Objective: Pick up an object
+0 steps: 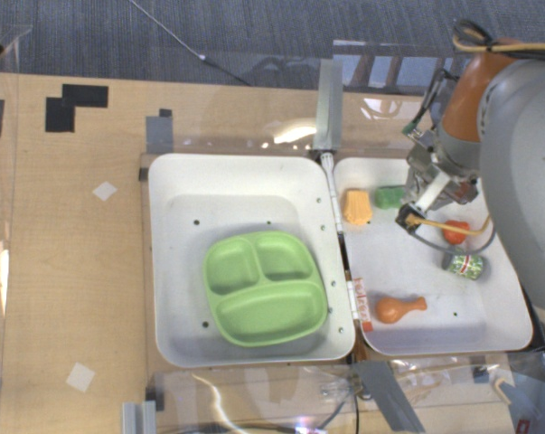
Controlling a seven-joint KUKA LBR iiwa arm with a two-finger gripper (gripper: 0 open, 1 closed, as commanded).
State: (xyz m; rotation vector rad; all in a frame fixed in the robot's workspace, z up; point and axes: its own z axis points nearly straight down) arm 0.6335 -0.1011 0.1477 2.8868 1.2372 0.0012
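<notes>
I see my arm (525,152) reaching in from the right of the view. Its thick grey link takes up the upper right corner and runs down along that side. The orange band (468,89) sits near the top, rounded and tilted, just above the wrist (455,147). Below the band the wrist narrows and bends down and to the left. The gripper (421,188) hangs off the end of it, slanting down and leftward. From this high, oblique angle I can't make out how the gripper is set.
</notes>
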